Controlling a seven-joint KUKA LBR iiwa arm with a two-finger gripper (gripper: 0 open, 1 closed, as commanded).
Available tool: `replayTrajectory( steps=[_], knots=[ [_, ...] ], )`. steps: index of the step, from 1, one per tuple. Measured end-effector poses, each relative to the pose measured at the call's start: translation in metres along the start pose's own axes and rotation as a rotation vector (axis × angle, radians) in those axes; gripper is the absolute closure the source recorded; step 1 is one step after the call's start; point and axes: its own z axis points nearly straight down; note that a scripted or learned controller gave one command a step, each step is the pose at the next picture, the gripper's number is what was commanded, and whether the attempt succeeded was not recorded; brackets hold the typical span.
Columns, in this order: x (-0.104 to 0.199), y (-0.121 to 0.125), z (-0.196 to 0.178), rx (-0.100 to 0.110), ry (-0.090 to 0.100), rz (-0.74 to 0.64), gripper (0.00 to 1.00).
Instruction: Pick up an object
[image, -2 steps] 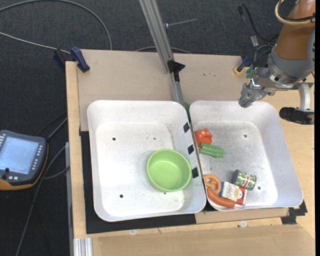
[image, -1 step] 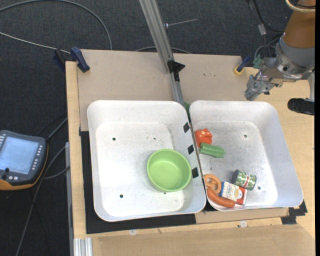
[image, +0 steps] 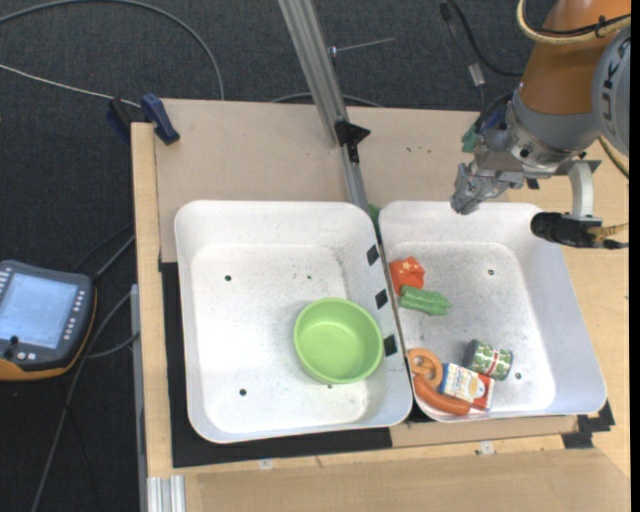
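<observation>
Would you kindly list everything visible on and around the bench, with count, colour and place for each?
bins: two, white, side by side on the bench.
bowl: one, light green, left bin, toward its near right corner.
red item: one, red, right bin, by the left wall.
green item: one, green, right bin, just below the red item.
small can: one, green and white, right bin, near side.
orange dish: one, orange, right bin's near left corner.
small carton: one, white and red, resting on the orange dish.
handheld pendant: one, grey and orange, on the floor to the left.
clamp: one, blue, board's far left corner.
gripper: one, grey, over the right bin's far rim.
</observation>
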Motion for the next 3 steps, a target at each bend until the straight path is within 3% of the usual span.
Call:
replayTrajectory(
  steps=[3],
  knots=[
    [0.152,-0.037,0.002,0.000,0.001,-0.001,1.00]
  ],
)
